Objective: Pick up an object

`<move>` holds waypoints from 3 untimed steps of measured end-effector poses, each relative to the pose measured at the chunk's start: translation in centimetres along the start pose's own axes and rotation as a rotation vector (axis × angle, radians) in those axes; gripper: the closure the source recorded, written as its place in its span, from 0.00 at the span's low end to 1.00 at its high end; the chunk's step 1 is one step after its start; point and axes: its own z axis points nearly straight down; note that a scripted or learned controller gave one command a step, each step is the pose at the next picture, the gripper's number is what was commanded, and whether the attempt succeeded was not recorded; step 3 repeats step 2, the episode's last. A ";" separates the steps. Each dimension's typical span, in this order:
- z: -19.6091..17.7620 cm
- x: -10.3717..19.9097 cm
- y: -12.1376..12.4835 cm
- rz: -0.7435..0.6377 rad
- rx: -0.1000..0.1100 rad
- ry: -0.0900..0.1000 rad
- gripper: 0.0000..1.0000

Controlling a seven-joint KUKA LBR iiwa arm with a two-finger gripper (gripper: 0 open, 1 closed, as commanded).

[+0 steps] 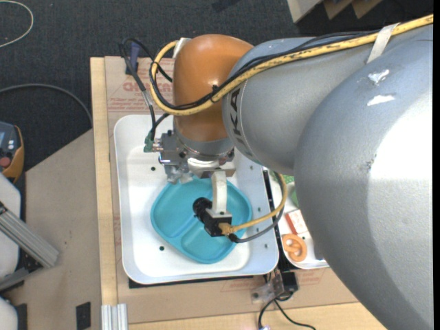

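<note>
A teal divided plate (pixel 180 220) lies in the near half of the left white bin (pixel 130 184). The arm's wrist hangs directly over the plate's far edge, and the gripper (pixel 180 175) points down at that edge. The big orange and grey arm covers the plate's far right part and much of the bin behind it.
The right bin (pixel 302 249) is mostly hidden under the arm; an orange and white item (pixel 294 246) and a bit of green (pixel 287 182) show in it. The bins sit on a brown cardboard base (pixel 103 150). Cables trail at the bench's far left and front.
</note>
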 end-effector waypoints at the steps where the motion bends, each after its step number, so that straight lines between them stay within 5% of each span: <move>1: -22.1 -3.5 -2.0 -0.003 -0.033 0.014 1.00; 2: -16.5 -3.5 -6.6 -0.005 -0.007 0.007 1.00; 3: -16.5 -3.5 -6.6 -0.005 -0.007 0.007 1.00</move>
